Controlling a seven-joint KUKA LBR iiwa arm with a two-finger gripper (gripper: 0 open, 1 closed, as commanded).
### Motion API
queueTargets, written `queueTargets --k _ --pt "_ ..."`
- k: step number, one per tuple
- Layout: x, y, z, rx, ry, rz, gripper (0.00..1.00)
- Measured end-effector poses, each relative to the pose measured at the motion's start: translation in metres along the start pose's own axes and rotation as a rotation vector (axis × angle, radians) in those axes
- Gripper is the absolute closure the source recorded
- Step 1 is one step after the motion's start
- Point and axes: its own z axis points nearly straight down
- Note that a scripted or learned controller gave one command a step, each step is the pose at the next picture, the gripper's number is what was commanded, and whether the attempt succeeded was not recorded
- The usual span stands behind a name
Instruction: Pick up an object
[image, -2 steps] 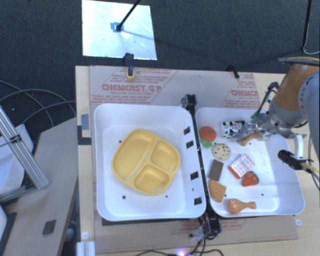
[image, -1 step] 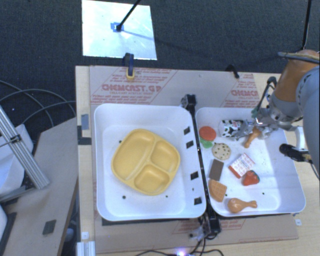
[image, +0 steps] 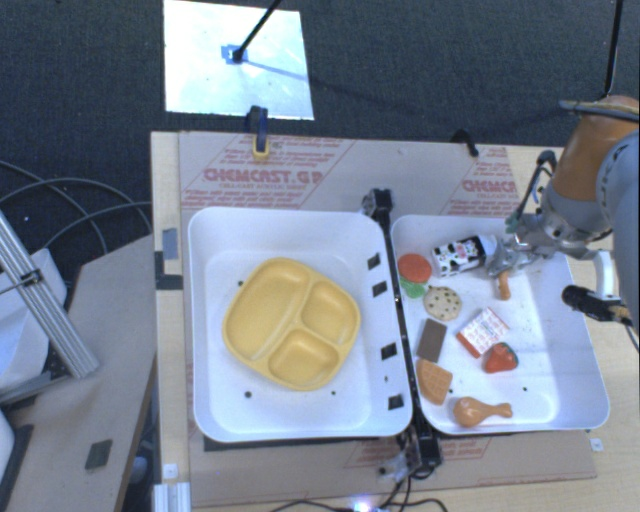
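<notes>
Toy drumstick (right bin), "CHEMCAST GP" board behind, claw state unclear

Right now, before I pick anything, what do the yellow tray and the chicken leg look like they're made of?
The yellow tray looks like moulded plastic: one even colour, smooth, soft-edged compartments, a faint sheen. The chicken leg seems to be a plastic toy: uniform tan, smooth and slightly glossy, though it is too small to rule out rubber.
</notes>
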Motion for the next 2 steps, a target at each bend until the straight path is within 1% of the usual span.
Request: queueTargets --k 1,2 --pt "0.053 0.007 -0.111 -0.072 -0.016 0.005 1.00" --pt "0.127 0.000 -0.126 -0.062 -0.012 0.003 1.00"
